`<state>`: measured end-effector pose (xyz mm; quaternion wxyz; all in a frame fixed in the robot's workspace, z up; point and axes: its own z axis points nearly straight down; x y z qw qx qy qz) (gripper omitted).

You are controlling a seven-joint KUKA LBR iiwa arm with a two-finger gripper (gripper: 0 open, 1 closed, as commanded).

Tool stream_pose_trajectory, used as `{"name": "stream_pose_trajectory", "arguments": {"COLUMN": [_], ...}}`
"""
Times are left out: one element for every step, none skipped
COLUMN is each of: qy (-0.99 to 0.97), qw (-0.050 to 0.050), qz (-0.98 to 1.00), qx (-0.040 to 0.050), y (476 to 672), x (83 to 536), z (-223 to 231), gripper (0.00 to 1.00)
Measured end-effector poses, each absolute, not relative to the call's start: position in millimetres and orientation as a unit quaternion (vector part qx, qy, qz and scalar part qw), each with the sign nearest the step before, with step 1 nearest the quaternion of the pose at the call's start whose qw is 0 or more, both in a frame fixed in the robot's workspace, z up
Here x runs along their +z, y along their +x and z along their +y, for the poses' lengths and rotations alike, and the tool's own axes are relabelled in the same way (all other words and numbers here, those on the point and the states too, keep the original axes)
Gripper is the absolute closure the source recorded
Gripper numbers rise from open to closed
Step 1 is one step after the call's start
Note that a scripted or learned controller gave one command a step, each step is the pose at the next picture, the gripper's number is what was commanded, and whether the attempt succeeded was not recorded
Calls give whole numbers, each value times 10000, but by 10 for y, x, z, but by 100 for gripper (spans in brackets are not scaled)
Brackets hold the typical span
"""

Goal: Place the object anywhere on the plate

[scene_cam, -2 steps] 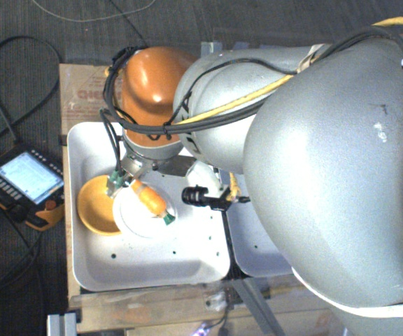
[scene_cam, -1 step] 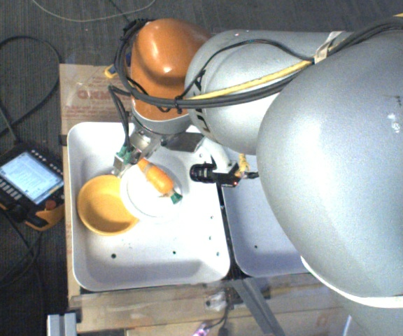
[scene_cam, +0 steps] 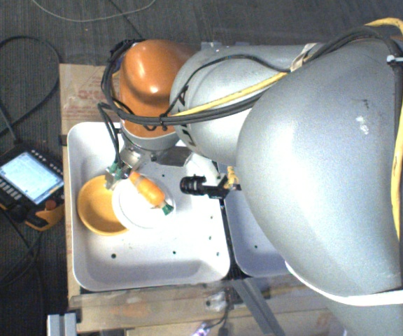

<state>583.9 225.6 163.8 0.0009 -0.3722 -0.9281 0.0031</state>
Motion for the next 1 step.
{"name": "stream_pose_trajectory", "arguments": {"qy": [-3723], "qw": [24], "qz": [-9281], "qx": [46], "y": [5831], "x": [1705], "z": [2254], "gripper": [100]}}
